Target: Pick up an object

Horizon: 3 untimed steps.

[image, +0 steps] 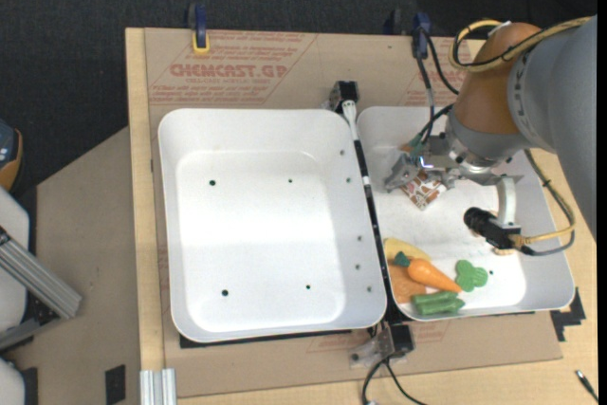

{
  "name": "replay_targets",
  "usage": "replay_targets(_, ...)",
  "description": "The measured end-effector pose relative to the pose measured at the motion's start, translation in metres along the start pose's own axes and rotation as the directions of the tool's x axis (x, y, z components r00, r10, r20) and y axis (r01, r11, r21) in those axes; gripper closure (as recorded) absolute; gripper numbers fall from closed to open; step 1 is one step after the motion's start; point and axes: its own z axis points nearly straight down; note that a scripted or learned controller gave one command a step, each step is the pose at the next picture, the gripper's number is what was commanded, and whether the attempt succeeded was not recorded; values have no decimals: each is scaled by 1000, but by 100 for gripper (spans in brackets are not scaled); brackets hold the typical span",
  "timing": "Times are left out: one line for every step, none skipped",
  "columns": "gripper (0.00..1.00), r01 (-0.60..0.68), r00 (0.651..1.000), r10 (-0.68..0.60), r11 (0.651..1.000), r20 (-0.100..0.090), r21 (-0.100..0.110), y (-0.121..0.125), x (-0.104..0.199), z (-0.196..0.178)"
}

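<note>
The arm (561,81) reaches in from the right and bends down over the right bin (536,278), its orange band (488,98) just above the wrist. The gripper (414,172) is low over the upper left part of that bin, near the wall shared with the left bin (256,223). From this slanted view I cannot tell whether the gripper is apart or together.

A small red-and-white object (425,193) lies in the right bin, right at the gripper's lower edge. The two seem to touch or nearly touch, but the view does not show whether the object is gripped.

The other things sit in a cluster at the near left corner of the same bin, well apart from the gripper. A toy carrot (432,274) lies at a slant, with a pale yellow piece (398,250) just above its thick end. A green leafy toy (471,276) is beside the carrot's tip, and a long green toy vegetable (438,303) lies just below the carrot by the bin's front wall.

Both bins rest on a brown printed sheet covering the table (270,69). Blue clamps (198,17) hold the sheet's far edge, and a black clip (343,95) sits where the two bins meet at the top.
</note>
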Motion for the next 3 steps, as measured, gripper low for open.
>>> replay_targets(0, 0, 1000, 0, 1000, 3, -8, 30, -27, -1)
replay_targets(100, 2, 1000, -2, 1000, 3, -9, 30, -25, -12)
replay_targets(100, 12, 1000, -12, 1000, -2, -21, 57, 67, -137)
